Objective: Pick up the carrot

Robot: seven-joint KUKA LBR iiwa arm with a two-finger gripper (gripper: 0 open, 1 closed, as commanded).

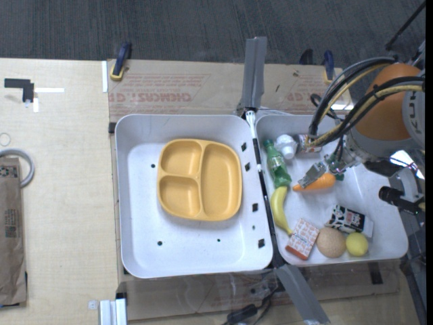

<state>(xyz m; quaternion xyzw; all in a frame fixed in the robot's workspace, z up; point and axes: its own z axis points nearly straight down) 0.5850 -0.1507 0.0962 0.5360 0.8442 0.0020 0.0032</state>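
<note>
The carrot (318, 183) is seen in the right bin (385, 249), lying nearly level with its tip pointing left toward a green bottle (276, 162). The hand (312, 177) is set directly upon the carrot's upper left part, its grey fingers touching the vegetable; whether they are clenched on it cannot be told. A banana (279, 209) lies just below. A yellow divided plate (200, 179) is held in the left bin (135, 235).
</note>
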